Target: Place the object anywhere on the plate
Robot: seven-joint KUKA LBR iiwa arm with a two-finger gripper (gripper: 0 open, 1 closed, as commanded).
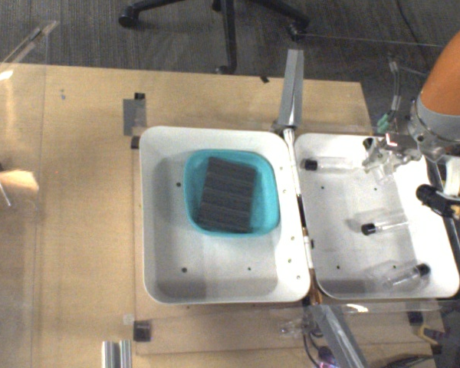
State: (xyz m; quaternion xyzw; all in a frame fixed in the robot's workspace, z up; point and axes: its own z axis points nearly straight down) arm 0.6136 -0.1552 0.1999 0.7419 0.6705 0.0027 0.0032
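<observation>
A teal plate (270,205) sits in the left white bin (161,267), toward its back. A dark grey ribbed block (228,195) lies flat on the plate, near its middle. My gripper (380,156) hangs over the back right part of the right bin (445,286), well away from the plate and the block. The orange band of the arm (451,71) shows above it at the right edge. Nothing can be made out in the gripper.
Three clear tubes with black caps lie in the right bin: one (323,162) at the back left, one (383,225) in the middle, one (404,273) at the front right. A metal post (291,87) stands behind the seam between the bins.
</observation>
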